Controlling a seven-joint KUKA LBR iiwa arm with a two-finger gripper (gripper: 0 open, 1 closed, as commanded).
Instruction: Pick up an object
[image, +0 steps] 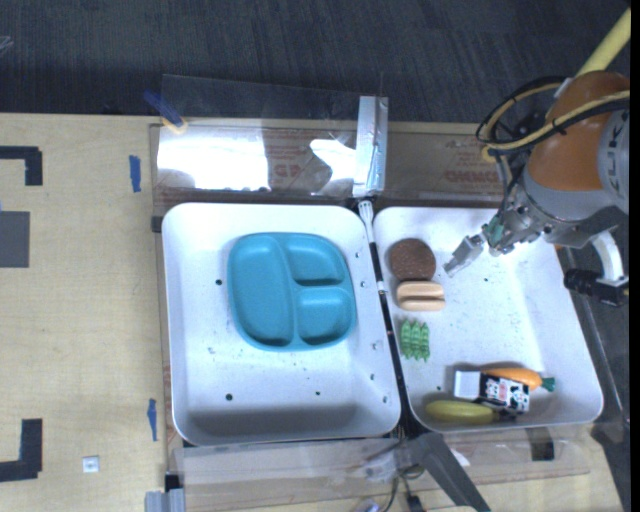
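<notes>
Camera view: end effector (462, 255) (grip state unclear) hangs just right of round brown cookie (411, 258); below, tan hot-dog bun (420, 294) lies horizontally.

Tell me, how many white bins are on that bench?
2. The left bin holds a blue divided plate; the right bin holds the small toy foods, with the gripper above it.
</notes>
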